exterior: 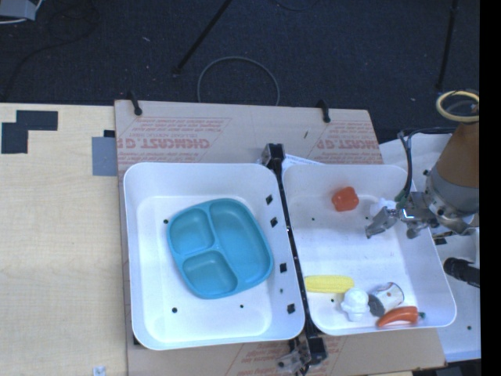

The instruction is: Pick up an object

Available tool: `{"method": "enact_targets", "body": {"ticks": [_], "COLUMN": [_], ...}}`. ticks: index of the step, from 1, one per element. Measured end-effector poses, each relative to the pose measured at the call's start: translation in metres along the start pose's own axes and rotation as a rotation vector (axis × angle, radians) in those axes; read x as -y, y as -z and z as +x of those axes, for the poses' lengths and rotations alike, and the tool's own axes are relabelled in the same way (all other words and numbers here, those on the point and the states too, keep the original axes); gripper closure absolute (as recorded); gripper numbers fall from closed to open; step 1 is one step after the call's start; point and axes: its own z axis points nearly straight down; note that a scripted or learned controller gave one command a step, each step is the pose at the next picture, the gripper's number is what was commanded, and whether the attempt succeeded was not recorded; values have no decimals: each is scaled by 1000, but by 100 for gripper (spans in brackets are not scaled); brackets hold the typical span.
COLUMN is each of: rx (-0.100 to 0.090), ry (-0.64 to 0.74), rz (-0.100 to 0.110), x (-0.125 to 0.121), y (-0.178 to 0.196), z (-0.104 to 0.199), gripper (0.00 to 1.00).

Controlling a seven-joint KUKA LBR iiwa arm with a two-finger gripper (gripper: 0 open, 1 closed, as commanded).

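Pincer (381, 222) low over the right bin (438, 288), fingers spread with nothing between them, orange block (344, 199) just beside it to the upper left (apart, not touching), yellow corn (328, 283) below, white figure (355, 303) and orange piece (398, 316) further down, blue divided plate (218, 246) well off in the left bin (149, 210).

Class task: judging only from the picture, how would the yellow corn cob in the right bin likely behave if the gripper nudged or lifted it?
The corn looks long and rounded, so a sideways nudge would probably roll it. Its surface seems smooth, perhaps slippery between fingers. It lies flat, apart from the white toy, so tipping seems unlikely.
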Motion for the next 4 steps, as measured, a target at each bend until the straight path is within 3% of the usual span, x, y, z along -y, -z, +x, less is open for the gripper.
{"method": "enact_targets", "body": {"ticks": [1, 2, 3, 4], "rx": [-1, 1, 1, 4], "ry": [-1, -1, -4, -5], "rz": [1, -3, -4, -10], "x": [9, 8, 8, 11], "y": [-47, -69, -58, 4], "z": [2, 3, 3, -3], "gripper": [0, 0, 100, 100]}}
